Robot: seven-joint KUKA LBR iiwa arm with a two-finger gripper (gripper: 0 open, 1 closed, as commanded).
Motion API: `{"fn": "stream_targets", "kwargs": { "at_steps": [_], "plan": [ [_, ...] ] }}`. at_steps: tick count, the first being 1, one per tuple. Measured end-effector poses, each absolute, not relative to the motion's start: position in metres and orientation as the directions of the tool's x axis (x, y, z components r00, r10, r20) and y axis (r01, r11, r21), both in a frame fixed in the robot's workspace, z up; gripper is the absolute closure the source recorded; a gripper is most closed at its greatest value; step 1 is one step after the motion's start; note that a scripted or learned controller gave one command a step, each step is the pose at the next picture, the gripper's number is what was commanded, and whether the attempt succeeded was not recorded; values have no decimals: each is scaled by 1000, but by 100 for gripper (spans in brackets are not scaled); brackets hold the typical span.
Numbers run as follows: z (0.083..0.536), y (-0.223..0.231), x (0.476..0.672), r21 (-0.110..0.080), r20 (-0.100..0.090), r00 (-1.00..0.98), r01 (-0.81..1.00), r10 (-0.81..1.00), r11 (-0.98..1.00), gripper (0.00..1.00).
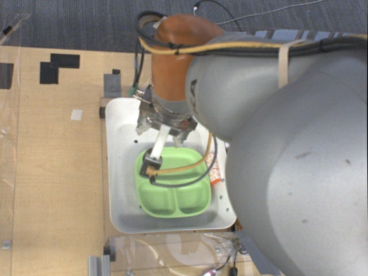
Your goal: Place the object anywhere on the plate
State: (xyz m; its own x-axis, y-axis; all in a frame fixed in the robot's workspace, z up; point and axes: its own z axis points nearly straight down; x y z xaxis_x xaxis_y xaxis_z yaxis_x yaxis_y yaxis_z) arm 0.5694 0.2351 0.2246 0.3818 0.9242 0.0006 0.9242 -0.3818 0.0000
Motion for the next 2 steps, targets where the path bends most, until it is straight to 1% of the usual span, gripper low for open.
{"fn": "stream_targets", "kwargs": {
  "at_steps": [1, 2],
  "plan": [
    [224, 235, 550, -1, 0, 650, 760, 760, -650, 0],
    [347, 234, 573, -1, 4, 843, 538, 538, -843, 0]
  ]
}}
